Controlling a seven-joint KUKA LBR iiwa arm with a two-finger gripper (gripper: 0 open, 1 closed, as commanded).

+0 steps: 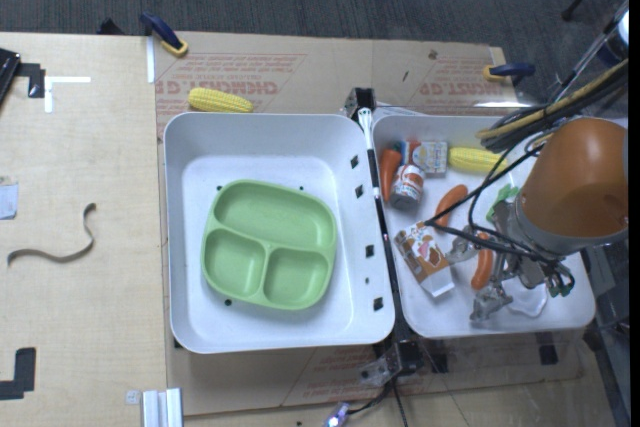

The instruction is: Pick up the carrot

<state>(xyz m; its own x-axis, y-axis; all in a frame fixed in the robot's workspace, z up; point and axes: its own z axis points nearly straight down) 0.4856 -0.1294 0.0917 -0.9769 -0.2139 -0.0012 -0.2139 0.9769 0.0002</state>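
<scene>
— Gripper?
— Hanging low inside the right bin. Open or closed: not showing, cannot tell.
— Carrot?
— Lying tilted up and to the left of the gripper, well apart from it, crossed by black cables.
— Anything closer?
— Snack packet lying just left of the gripper. Farther up-left, small can standing; corn cob resting beyond. Far left, green plate sitting in the other bin.
</scene>
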